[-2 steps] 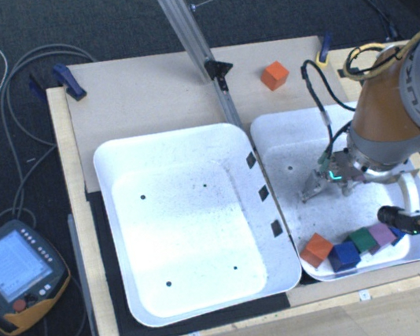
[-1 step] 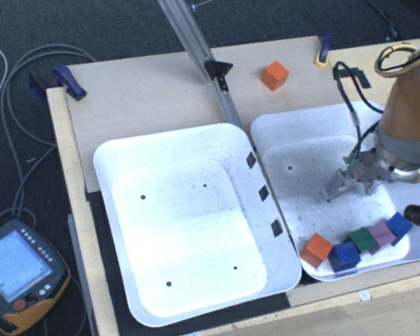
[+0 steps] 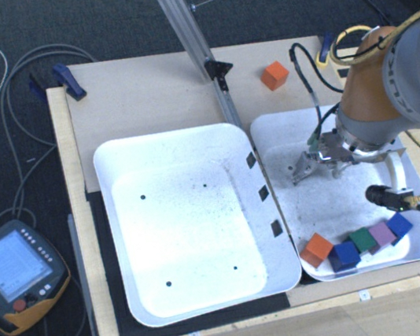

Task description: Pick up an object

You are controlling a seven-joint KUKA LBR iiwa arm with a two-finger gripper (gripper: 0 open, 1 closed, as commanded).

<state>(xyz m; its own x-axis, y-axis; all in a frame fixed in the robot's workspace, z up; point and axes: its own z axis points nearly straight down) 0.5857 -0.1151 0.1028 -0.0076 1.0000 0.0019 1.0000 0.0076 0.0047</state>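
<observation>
Several small cubes lie in a row along the near edge of the right bin (image 3: 312, 206): an orange cube (image 3: 316, 249), a blue cube (image 3: 344, 256), a green cube (image 3: 363, 241), a purple cube (image 3: 382, 234) and another blue cube (image 3: 400, 225). My gripper (image 3: 320, 167) hangs over the middle of the right bin, well behind the cubes. Its metal fingers are spread open with nothing between them. The grey arm with its orange band (image 3: 368, 89) reaches in from the right.
The left bin (image 3: 179, 224) sits beside the right one. Another orange cube (image 3: 275, 75) rests on the bench behind the bins. A metal pole (image 3: 191, 31) rises at the back. Cables (image 3: 314, 74) hang near the wrist.
</observation>
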